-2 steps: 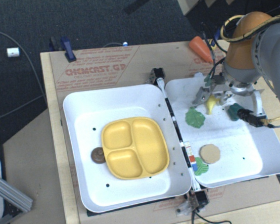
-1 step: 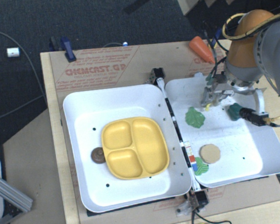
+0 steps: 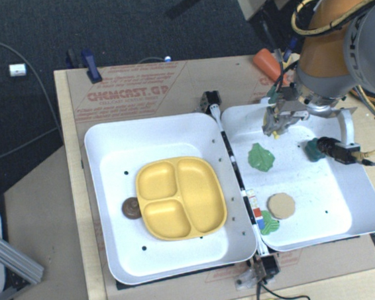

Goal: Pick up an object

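- Where the grey arm with an orange band [image 3: 326,38] reaches in from the right, its two-finger gripper [image 3: 274,129] hangs over the far part of the right-hand shallow white bin [image 3: 325,195]. Whether it is released, clenched or grasping anything cannot be told.
- Crumpled green soft lump [image 3: 261,157]: lies on the right-hand bin's floor, a little nearer the viewer than the gripper and apart from it.
- Flat tan round disc [image 3: 281,205]: nearer the viewer still, towards that bin's near left corner, well apart from the gripper.
- Small green scrap [image 3: 270,223]: at the disc's near left edge, close against the wall between the two bins. Whether it touches the disc cannot be told.
- Left-hand shallow white bin [image 3: 111,187]: holds a yellow plastic plate with three compartments [image 3: 179,197], which lies flat at the bin's middle.
- Small brown round piece [image 3: 131,208]: sits at the plate's left edge. Whether it touches the rim or is tucked partly beneath it cannot be told.
- Tan board printed with red lettering [image 3: 128,89]: lies beneath both bins.
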{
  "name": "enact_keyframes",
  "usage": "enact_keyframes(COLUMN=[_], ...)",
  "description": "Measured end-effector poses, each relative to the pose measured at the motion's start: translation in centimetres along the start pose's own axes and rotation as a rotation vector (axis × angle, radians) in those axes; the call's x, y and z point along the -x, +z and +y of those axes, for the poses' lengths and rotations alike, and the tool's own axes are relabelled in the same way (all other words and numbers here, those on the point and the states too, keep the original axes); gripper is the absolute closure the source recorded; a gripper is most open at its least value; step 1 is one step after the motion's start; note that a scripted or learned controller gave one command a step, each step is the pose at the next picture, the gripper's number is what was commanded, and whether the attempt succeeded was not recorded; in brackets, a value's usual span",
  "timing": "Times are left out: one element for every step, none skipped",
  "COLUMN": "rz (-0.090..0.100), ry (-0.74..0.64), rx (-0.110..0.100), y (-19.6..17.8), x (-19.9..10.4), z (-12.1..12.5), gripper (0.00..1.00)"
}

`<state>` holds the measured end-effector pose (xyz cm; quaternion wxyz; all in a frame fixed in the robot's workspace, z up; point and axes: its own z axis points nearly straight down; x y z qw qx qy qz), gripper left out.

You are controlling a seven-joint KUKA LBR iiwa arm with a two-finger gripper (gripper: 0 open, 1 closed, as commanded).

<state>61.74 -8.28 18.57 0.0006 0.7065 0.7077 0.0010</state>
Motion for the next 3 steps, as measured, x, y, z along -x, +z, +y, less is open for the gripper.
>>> enact_keyframes(rz=[0.001, 0.001, 0.001], ry=[0.0, 0.0, 0.0], rx=[-0.004, -0.005, -0.005], y=[-4.2, -2.9, -2.8], x=[-4.3, -9.5, -13.7], z=[-5.4, -5.3, -5.7], gripper=[1.0, 1.0, 1.0])
